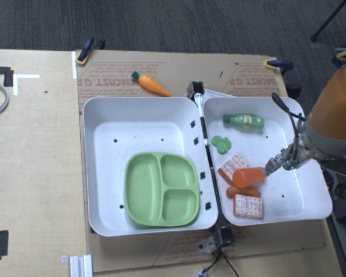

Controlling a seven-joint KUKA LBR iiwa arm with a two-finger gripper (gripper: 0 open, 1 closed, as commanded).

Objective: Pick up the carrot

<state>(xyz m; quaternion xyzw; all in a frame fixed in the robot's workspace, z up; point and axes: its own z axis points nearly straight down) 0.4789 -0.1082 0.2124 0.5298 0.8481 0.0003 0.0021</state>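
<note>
The carrot (151,84) lies outside both bins, on the brown cardboard sheet (179,71) behind the left bin (98,154), tilted with its green top toward the left and well apart from the arm. The cardboard sits on the pale tabletop (34,172). The left bin holds a green divided plate (161,188). The right bin (311,203) holds, from large to small, an orange cup (249,176) lying on its side, a green bottle (244,120), a wafer-like block (248,206), a checked pink piece (235,162), a reddish sausage (226,174) and a small green leaf-shaped thing (221,144). The arm reaches into the right bin, its fingers (275,165) just beside the orange cup's right end, perhaps touching it; how wide they stand I cannot tell from here.
</note>
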